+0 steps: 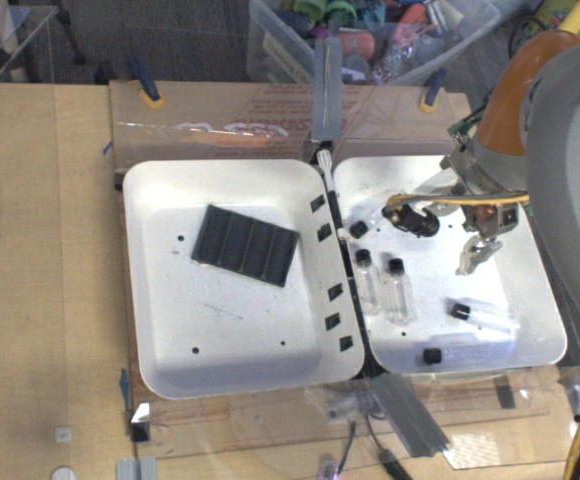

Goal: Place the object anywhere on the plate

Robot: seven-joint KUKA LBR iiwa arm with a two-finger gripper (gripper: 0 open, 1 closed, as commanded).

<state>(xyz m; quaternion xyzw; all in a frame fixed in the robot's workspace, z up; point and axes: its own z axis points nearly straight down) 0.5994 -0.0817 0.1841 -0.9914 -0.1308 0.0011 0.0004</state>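
A dark ribbed rectangular plate lies flat in the left bin, a little above its middle. In the right bin lie several clear vials with black caps: two side by side near the divider and one on its side further right. My gripper hangs over the right bin's upper right part, above and apart from the lying vial. I see nothing held in it.
A small black cap lies near the right bin's front rim and another black piece sits by the divider. A clear tub of colourful toys stands behind the bins.
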